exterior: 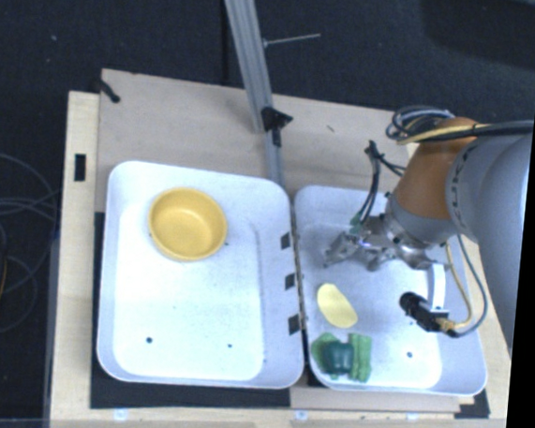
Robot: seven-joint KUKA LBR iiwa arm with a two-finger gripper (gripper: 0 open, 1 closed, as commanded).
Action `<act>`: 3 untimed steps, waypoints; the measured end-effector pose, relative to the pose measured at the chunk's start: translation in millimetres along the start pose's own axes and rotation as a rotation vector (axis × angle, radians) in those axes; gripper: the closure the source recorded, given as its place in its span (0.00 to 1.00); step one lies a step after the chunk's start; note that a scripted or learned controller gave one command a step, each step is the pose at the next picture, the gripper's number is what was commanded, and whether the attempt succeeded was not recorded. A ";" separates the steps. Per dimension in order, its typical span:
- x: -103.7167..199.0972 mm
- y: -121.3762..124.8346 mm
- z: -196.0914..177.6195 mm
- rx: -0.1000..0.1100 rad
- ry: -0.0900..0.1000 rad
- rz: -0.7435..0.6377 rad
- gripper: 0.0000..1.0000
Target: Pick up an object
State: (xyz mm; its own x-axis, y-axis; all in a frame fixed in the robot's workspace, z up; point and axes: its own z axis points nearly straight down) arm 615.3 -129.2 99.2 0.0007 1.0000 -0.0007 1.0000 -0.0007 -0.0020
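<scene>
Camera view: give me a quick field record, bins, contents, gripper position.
left bin: shallow white tray, holds a round yellow plastic bowl near its far left corner
right bin: shallow white tray, holds a pale yellow oval piece and a dark green object along its left side
green object: at the near left corner, nearer the camera than the yellow piece
gripper: over the right bin, beyond the yellow piece
grasp: nothing seen between the fingers

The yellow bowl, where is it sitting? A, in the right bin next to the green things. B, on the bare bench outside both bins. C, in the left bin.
C: the yellow bowl sits in the upper part of the left bin, away from the pincer.
</scene>
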 end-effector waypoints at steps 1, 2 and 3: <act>-0.2 1.1 -12.4 -0.004 0.001 0.001 1.00; 3.4 -4.5 -71.8 -0.008 0.000 -0.001 1.00; 2.8 -3.8 -104.5 -0.006 0.000 0.000 1.00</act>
State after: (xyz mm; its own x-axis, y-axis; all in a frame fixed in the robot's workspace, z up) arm 611.8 -126.3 203.7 0.0002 1.0000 -0.0002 1.0000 -0.0002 0.0039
